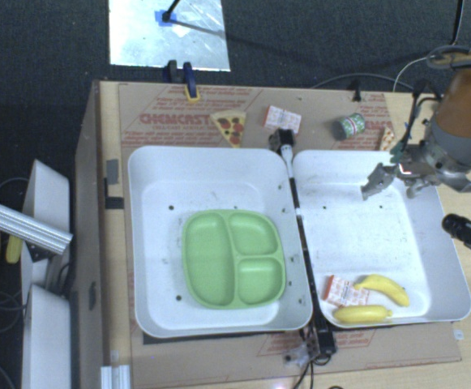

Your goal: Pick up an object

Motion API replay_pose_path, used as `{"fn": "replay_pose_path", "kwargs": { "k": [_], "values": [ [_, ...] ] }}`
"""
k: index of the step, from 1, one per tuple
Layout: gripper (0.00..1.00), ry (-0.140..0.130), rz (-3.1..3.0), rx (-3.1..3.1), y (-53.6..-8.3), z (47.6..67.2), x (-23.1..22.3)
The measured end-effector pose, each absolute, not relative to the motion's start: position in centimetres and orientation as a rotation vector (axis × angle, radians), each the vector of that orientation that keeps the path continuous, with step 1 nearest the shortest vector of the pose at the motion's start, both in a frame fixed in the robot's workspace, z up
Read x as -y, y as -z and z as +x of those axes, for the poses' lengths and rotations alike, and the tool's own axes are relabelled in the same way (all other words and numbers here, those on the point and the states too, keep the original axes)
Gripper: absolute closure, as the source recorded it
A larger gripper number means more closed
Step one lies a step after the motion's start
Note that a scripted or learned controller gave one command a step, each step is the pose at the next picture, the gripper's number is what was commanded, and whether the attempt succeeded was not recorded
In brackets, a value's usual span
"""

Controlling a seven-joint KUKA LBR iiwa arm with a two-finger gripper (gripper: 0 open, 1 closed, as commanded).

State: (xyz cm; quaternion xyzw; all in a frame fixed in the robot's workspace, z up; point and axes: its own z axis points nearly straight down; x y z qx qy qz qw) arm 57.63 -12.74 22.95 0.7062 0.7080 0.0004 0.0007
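Yellow bananas (383, 288), two, beside one packet (341, 290); one green plate (233, 258); hand (389, 181) spread, empty.

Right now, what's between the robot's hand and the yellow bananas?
Just bare white floor of the right bin lies between the hand and the two yellow bananas, in the overhead camera view.

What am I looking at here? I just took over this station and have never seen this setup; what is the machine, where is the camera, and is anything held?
One fixed camera looks down at a slant on a bench with two shallow white bins. The grey and orange arm enters from the picture's right; its tool hangs over the right bin, and nothing is visible in it. The left bin holds a green divided plate. At the right bin's near edge lie two bananas and a small red and white packet. On the board behind the bins: a pizza slice toy, a small can.
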Motion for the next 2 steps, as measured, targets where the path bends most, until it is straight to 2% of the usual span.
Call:
{"fn": "replay_pose_path", "kwargs": {
  "k": [1, 2],
  "values": [
    [0.00, 0.000, 2.218, -2.220, -22.7, 58.5, 18.0],
    [0.00, 0.000, 2.218, -2.220, -21.3, 58.7, 20.7]
  ]
}}
